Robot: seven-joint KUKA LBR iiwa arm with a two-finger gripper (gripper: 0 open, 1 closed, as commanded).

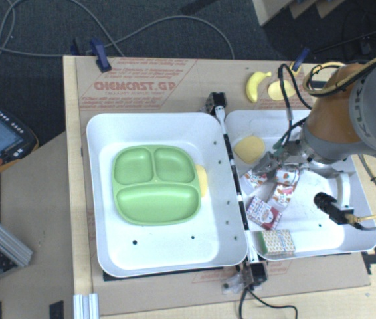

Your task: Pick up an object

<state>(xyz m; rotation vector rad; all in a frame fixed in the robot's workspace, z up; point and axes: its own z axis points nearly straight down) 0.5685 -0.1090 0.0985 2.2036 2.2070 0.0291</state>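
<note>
You see the gripper (272, 167) low in the right bin (321, 241) over red-and-white packets (271, 201), though you cannot tell whether it grips anything.

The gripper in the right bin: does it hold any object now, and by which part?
It cannot be told. The gripper is low over the red-and-white packets beside the yellow lemon, and no object shows between its fingers.
</note>
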